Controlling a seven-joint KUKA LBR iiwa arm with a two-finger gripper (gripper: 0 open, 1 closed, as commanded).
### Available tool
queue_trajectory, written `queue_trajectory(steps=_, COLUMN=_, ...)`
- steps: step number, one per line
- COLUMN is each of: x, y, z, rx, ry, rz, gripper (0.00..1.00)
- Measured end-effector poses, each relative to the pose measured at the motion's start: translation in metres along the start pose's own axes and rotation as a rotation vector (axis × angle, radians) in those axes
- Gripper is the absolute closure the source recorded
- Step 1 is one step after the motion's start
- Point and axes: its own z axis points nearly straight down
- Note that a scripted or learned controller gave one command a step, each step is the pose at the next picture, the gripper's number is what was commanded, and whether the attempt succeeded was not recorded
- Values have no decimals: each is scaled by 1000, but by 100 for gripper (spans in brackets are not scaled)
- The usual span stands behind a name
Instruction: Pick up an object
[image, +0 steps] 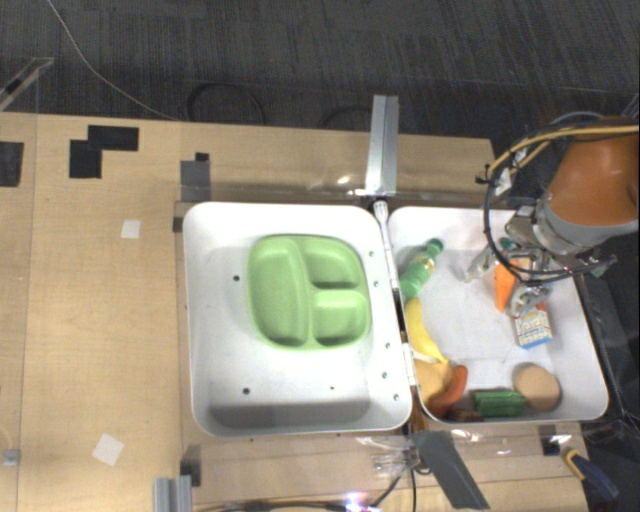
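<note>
wooden counter (90, 330), left bin (215, 400) with a green divided tray (305, 290), right bin (590, 395) crowded with bottle (420, 265), banana (420, 335), brown ball (537, 386), carton (533, 326), pincer (508, 285) pinching an orange carrot (505, 290)

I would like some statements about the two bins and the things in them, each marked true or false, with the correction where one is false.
1. The green divided tray lies in the left bin. True.
2. The banana lies in the left bin. False: it lies in the right bin, along its left wall.
3. The green bottle has a yellow label. True.
4. The round tan object sits at the far edge of the right bin. False: it sits near the bin's front right corner.
5. The arm's orange band is above the right bin. True.
6. The dark green block rests on the divided tray. False: it lies in the right bin, near its front edge.
</note>
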Motion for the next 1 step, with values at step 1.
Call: queue_trajectory(steps=1, x=-1, y=-3, z=-13, rx=11, ry=0, rz=-1, gripper=100)
